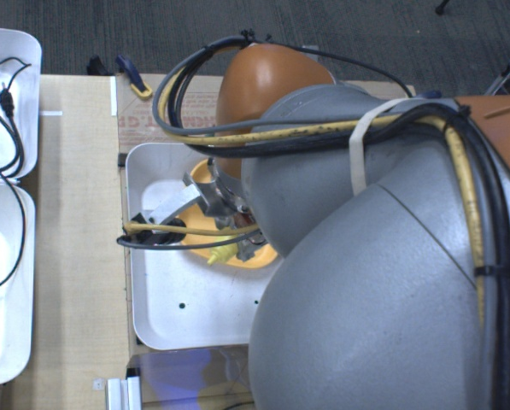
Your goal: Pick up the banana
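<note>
The banana (234, 252) shows as a yellow-orange curved shape in the white bin (165, 314), near the bin's right side. Most of it is hidden under the arm's wrist. My gripper (223, 207) hangs low in the bin, right over the banana's upper part, with black and yellow cables (156, 231) looping off it to the left. The grey arm (383, 254) and its orange band (267, 79) cover the bin's right half. The gripper's tips are hidden among the wrist hardware and the cables.
Bare white bin floor lies in front of the gripper and to its left. White trays (2, 314) with black cords stand at the far left across a wooden strip (75, 229). A blue-handled tool (131, 73) lies behind the bin.
</note>
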### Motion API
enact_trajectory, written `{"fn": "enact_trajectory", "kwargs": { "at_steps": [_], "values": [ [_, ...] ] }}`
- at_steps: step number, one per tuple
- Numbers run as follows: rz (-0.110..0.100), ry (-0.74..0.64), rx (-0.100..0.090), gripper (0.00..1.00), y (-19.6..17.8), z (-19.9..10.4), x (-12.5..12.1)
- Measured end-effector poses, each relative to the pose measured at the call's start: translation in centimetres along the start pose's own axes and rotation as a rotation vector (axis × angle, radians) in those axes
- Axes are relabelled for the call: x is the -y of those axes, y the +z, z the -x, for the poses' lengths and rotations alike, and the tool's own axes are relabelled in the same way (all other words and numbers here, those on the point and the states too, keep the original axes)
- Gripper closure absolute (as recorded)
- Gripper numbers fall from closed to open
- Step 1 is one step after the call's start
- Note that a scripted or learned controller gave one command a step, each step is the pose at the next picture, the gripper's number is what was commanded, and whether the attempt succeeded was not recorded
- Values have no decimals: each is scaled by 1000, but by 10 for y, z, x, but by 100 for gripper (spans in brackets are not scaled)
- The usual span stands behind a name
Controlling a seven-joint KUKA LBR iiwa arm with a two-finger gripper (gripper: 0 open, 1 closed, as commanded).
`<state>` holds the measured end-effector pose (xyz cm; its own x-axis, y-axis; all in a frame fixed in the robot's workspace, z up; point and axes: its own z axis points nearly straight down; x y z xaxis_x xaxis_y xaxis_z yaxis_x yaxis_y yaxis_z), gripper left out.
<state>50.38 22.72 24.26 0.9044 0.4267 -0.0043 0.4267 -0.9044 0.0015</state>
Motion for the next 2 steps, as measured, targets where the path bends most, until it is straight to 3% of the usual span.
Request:
{"fn": "enact_trajectory", "kwargs": {
  "at_steps": [1,2],
  "values": [
    [0,245,-1,100,59,-2,-11],
    [0,245,-1,0,59,-2,-10]
  ]
}}
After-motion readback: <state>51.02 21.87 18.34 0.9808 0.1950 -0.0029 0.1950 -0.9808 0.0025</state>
